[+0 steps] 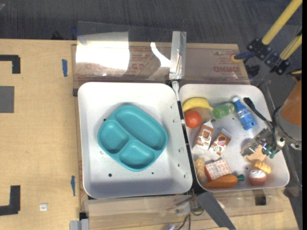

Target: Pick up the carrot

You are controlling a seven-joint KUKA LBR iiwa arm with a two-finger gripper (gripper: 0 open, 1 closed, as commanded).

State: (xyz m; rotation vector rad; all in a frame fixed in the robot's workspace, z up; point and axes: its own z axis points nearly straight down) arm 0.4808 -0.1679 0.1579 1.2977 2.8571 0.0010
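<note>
In the camera view, the carrot (221,181) is seen lying flat along the near edge of the right bin (276,128), just beside a red box (217,168). The gripper (261,145) is held near the bin's right edge; its finger state cannot be told. Bare floor is left between them.

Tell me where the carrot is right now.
The carrot lies along the near edge of the right bin, just below a small red-and-white box, with the gripper up and to its right.
</note>
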